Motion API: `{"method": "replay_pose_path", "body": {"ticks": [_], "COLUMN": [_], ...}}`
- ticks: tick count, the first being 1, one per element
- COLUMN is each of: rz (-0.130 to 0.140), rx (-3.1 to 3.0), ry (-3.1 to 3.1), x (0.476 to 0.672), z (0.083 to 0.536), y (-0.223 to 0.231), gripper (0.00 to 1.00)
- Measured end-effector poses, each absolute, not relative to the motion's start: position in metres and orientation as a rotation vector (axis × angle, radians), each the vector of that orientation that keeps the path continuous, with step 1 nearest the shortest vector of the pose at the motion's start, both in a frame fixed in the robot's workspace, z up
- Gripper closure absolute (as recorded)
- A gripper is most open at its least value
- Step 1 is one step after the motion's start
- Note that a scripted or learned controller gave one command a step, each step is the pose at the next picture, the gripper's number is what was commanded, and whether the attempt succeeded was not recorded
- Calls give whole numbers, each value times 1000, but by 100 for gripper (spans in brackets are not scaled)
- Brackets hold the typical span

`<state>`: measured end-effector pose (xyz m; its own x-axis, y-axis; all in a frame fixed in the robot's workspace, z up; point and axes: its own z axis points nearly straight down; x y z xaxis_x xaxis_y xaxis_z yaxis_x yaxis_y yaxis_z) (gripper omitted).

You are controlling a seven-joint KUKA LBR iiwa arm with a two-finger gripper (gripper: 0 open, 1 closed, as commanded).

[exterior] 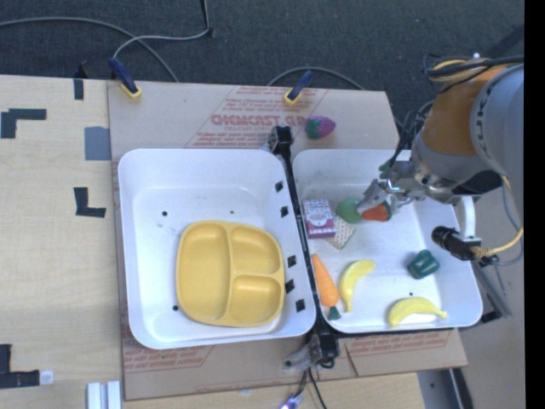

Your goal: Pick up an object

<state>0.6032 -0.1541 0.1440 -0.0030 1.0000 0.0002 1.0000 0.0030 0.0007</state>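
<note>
Over cardboard-topped bench (255, 126) — two white bins (136, 194), dark carpet (341, 15) behind

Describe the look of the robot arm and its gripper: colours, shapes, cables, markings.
The arm is thick and rounded, grey, with a broad orange band above the wrist. Yellow and dark cables loop over the top of it, and another yellow cable trails beside a black fitting lower on its right. The gripper is small, silvery metal with dark parts. No markings can be read on it.
</note>
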Motion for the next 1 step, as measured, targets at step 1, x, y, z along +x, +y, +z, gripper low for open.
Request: {"method": "replay_pose_path", "body": {"ticks": [1], "rz": [0], "rx": [2219], "ry": [2226], "x": [579], "z": [193], "y": [-81], "gripper": [100]}}
